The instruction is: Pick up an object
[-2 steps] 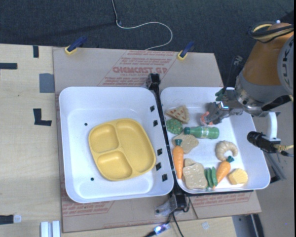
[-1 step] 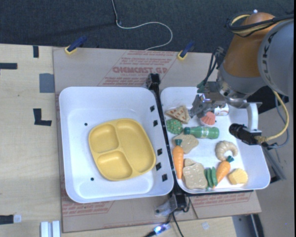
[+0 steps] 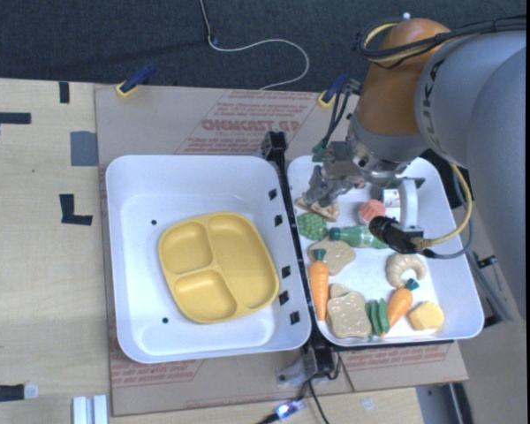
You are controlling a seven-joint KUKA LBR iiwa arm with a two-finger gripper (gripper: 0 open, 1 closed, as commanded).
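Note:
My gripper [image 3: 322, 193] hangs low over the far left part of the right bin [image 3: 450, 325], its dark fingers pointing down at a tan food piece [image 3: 321, 208] by the bin's divider. Just below lie a green broccoli-like piece [image 3: 312, 226], a green bottle [image 3: 358, 235] and a pink-red piece [image 3: 372, 210]. Further forward are a carrot [image 3: 319, 285], a tan cookie shape [image 3: 336, 256], a bread slice [image 3: 347, 314], a croissant [image 3: 405, 268], a second carrot [image 3: 398, 304] and a yellow block [image 3: 427, 315]. Nothing visibly sits between the fingers.
The left bin [image 3: 132, 201] holds a yellow three-compartment plate [image 3: 217, 265]. Black clips line the divider [image 3: 287, 237] between the bins. The grey arm with its orange band [image 3: 397, 69] covers the right bin's far right corner. A white cable [image 3: 247, 47] lies beyond the bins.

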